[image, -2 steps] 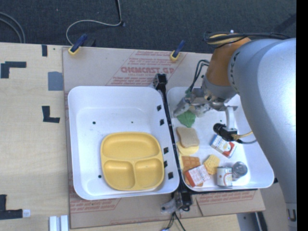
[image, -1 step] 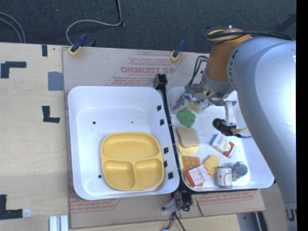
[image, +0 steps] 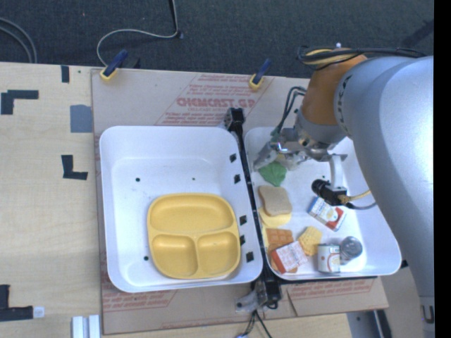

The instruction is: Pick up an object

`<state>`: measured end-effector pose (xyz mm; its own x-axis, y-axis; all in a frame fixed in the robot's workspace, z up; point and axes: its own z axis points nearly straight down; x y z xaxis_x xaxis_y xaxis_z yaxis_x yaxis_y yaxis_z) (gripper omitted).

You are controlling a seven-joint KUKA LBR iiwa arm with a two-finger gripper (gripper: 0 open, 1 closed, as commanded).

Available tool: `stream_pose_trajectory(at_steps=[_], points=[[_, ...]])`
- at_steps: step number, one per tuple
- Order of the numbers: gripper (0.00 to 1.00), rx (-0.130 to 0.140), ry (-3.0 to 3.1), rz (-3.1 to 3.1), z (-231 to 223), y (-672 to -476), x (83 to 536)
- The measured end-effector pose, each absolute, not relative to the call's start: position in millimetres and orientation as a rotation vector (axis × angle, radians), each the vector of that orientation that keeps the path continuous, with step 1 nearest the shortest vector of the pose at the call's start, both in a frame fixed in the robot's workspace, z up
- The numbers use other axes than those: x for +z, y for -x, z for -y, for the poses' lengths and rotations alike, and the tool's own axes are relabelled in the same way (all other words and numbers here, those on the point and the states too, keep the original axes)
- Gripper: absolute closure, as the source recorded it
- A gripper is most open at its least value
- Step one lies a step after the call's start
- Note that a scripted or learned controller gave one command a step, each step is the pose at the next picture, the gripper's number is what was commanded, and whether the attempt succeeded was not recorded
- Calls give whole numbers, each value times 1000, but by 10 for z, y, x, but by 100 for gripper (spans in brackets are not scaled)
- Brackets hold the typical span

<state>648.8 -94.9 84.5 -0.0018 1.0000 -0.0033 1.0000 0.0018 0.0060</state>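
My gripper point(image: 282, 151) hangs low over the far left corner of the right bin point(image: 377, 224), below the arm's orange band. Directly under and in front of it lies a green object point(image: 273, 173), close to the bin's left wall. Whether the gripper touches it cannot be made out. Toward the front lie a tan bread-like slice point(image: 275, 201), an orange cracker point(image: 279, 236), a yellow cracker point(image: 310, 240) and a red and white packet point(image: 289, 258). A small can point(image: 328, 258), a silver round item point(image: 350, 246) and a white, red and blue carton point(image: 327, 214) lie to the right.
The left bin point(image: 127, 160) holds a yellow divided plate point(image: 194, 234) in its front half. A black divider point(image: 243, 178) runs between the bins. The grey arm body covers the right bin's far right side. Blue and yellow clamps point(image: 113, 66) hold the cardboard base at the back.
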Motion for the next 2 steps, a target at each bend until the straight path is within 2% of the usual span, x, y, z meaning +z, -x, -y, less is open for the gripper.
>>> stream_pose_trajectory(at_steps=[1, 2], points=[[0, 4, -2213, -2219, 942, -6408, 847], [0, -2, -2218, -2225, 937, -6584, 838]])
